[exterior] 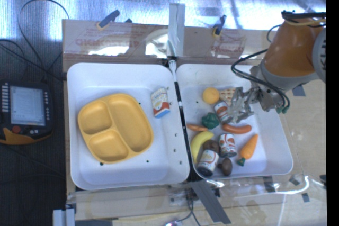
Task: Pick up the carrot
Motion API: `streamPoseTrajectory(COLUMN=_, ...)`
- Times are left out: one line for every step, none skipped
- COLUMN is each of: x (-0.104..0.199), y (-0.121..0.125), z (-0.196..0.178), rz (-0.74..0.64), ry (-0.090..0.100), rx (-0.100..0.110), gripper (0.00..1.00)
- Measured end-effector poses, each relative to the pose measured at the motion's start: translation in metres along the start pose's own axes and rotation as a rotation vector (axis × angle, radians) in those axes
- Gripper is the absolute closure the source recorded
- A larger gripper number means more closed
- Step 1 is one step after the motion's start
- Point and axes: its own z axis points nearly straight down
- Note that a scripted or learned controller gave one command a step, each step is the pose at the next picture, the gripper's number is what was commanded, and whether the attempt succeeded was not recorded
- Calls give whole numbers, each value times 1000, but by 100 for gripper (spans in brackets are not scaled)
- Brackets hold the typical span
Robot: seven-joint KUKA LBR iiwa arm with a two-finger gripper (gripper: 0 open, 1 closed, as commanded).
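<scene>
On the bench, the left bin (74, 166) carries one yellow divided plate (114, 127) and one small carton (160, 101) at its three o'clock. In the right bin (275, 159) I count one lemon (211, 95), one green vegetable (210, 120), one banana (199, 143), three cans, one sausage (237, 128) and one carrot (248, 147). My tool (237, 106) hangs near the bin's middle; whether it is clenched or released I cannot tell. The carrot lies at its five o'clock, untouched, so reaching, gripping and lifting are all left.
</scene>
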Motion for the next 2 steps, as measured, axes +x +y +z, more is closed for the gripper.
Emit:
streamPoseTrajectory(x=24, y=-23, z=29, rz=-195, ry=-4, rx=-1, gripper=100)
streamPoseTrajectory(x=75, y=-42, z=38, rz=-790, ry=-37, rx=21, gripper=100)
